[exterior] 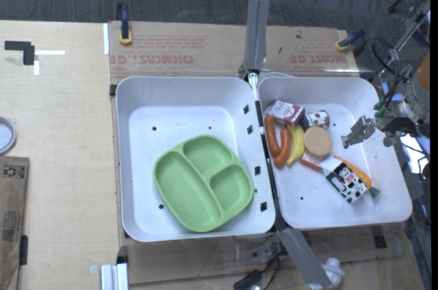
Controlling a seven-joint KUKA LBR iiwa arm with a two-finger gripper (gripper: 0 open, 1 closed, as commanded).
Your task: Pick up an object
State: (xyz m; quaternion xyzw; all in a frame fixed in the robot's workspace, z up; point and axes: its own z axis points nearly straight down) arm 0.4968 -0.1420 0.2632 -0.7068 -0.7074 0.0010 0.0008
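The right bin (383,210) holds a cluster of toy food along its left side: a red and white carton (285,111), an orange hot dog (276,140), a yellow banana (297,145), a tan round cookie (318,141), a small strawberry-print cup (319,120), a carrot (354,171) and a black and white carton (347,183). My gripper (364,131) hangs over the right part of this bin, to the right of the cookie, its grey fingers spread apart with nothing between them.
The left bin (133,138) holds a green divided plate (204,182). A grey divider post (256,35) rises behind the seam between the bins. Clamps (123,23) sit on the cardboard behind. A tape roll (5,136) lies at the far left.
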